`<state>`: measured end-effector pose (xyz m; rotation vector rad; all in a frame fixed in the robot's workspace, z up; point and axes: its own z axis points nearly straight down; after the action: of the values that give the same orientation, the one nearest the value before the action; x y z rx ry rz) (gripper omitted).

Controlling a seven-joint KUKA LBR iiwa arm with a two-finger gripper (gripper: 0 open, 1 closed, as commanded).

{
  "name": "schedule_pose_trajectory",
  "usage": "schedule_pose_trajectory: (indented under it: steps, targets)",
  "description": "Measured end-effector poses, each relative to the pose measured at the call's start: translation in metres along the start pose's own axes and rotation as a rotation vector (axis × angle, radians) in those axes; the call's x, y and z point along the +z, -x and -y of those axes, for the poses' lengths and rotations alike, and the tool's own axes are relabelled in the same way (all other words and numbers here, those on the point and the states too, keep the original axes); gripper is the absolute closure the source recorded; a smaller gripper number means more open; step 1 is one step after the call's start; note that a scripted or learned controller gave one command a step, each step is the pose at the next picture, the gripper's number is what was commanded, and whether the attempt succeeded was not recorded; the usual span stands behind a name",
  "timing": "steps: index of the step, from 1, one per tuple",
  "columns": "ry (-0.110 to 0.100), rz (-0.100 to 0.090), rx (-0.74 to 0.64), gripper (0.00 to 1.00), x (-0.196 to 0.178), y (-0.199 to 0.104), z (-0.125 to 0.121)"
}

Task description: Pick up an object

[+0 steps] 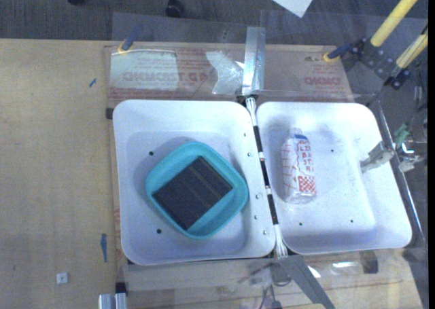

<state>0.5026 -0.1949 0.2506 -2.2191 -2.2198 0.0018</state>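
Looking down at a slant, the camera took in a wooden counter that carried two shallow white bins side by side. The left bin held a teal dish with rounded corners, turned like a diamond, and a dark, flat, ribbed square pad lay inside it. The right bin held a single white packet with red print and a red-checked patch near its lower end; it lay lengthwise, close to that bin's left wall. At the right edge, just beyond the right bin's rim, a pale metal part of the pincer showed dimly, apart from the packet. It was too blurred and cut off to tell whether the pincer was open or closed, and nothing could be seen in it. Above the bins lay flattened cardboard with red lettering and yellow-handled clamps.
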Motion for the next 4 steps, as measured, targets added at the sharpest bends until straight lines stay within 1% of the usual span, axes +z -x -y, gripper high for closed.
schedule_pose_trajectory:
  steps: [1,2,3,4]
  targets:
    - [0.004,0.002,-0.262,0.0,0.116,-0.05,-0.072]
    - [0.015,0.02,-0.258,0.0,0.154,-0.078,-0.142]
    - [0.016,0.014,-0.261,1.0,0.144,-0.083,-0.143]
    - [0.018,0.022,-0.256,0.0,0.143,-0.077,-0.143]
